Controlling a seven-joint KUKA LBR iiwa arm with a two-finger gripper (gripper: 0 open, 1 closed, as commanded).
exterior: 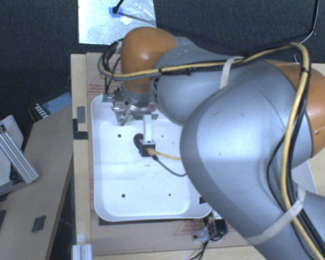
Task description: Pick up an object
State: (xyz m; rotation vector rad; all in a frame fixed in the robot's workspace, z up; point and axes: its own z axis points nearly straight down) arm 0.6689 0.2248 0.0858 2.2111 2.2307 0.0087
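Observation:
My gripper [129,114] hangs low over the far end of the left white bin [111,199], close to its back wall. The grey arm with its orange band [143,47] sweeps in from the right and covers the bin's right side and everything beyond it. The part of the bin floor that shows is plain white with a few small dark dots.
The bin sits on a wooden bench [80,161]. A shiny foil sheet [116,12] lies beyond the bench at the back. A cardboard surface [38,183] and a metal rail [11,150] stand to the left of the bench.

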